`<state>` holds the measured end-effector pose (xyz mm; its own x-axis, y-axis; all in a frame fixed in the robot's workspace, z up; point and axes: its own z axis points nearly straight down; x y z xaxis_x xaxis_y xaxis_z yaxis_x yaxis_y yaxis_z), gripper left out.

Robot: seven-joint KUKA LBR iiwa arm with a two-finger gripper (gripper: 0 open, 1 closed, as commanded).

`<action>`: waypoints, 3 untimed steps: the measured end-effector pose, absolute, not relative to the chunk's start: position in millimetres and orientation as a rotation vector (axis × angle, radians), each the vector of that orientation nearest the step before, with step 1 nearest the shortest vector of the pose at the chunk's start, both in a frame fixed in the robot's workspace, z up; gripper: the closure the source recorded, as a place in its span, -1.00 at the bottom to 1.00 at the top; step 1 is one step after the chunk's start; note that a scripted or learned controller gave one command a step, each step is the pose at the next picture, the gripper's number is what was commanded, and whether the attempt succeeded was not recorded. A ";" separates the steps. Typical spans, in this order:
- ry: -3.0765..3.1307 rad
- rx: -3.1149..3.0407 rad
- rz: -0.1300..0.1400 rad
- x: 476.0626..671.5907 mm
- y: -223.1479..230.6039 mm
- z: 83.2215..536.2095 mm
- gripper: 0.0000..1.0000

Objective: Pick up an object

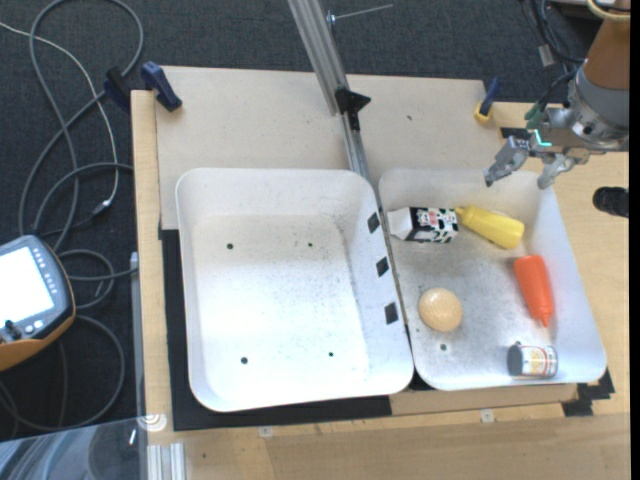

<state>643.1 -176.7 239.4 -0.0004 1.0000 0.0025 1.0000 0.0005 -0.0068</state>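
The right bin (pixel 478 368) holds several objects. A small black-and-white carton (pixel 422 224) lies at its back left, touching a yellow bottle (pixel 491 226). An orange bottle (pixel 535 287) lies at the right side, a tan round ball (pixel 440 309) near the middle, and a small can (pixel 531 360) at the front right. My gripper (pixel 524 169) hangs open above the back right corner of this bin, above and to the right of the yellow bottle, with nothing between its fingers.
The left bin (pixel 200 298) stands beside the right one, with a black-marked divider (pixel 383 268) between them. A metal rail (pixel 318 38) slants in from the back. Cables and a teach pendant (pixel 28 298) lie on the floor at left.
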 end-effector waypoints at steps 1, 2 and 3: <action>-2.222 -2.218 0.002 644.0 -176.6 242.5 -1.00; -2.217 -2.218 0.005 641.0 -179.7 199.5 -1.00; -2.217 -2.216 0.006 642.7 -184.1 137.7 -1.00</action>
